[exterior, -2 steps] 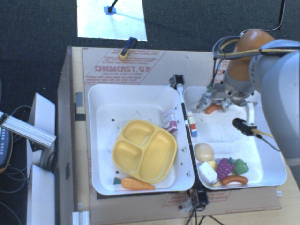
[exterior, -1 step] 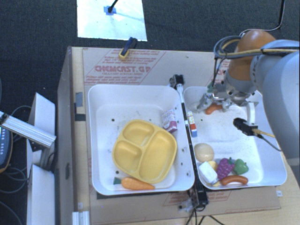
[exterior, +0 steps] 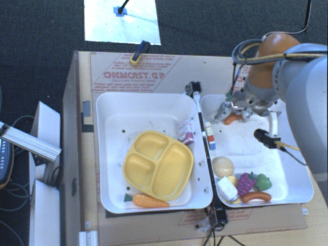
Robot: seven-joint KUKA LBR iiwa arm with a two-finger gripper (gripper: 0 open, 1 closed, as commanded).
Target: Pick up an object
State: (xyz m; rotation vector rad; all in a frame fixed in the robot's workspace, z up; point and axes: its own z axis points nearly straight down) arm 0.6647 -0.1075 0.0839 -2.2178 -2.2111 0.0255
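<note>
Beside the tool [exterior: 233,113], an orange piece [exterior: 232,120]; toy food [exterior: 245,184] well apart.

Arm enters from right, gripper [exterior: 234,113] low over far end of right bin [exterior: 294,176], small orange-red object [exterior: 232,119] between its fingers. Near end of right bin: cream ball [exterior: 223,166], purple grapes [exterior: 246,182], green piece [exterior: 263,181], white block [exterior: 227,188], red sausage [exterior: 255,197]. Left bin [exterior: 110,137] holds yellow divided tray [exterior: 158,164], carrot [exterior: 149,201] at near edge, small packet [exterior: 185,131] beside tray.
</note>
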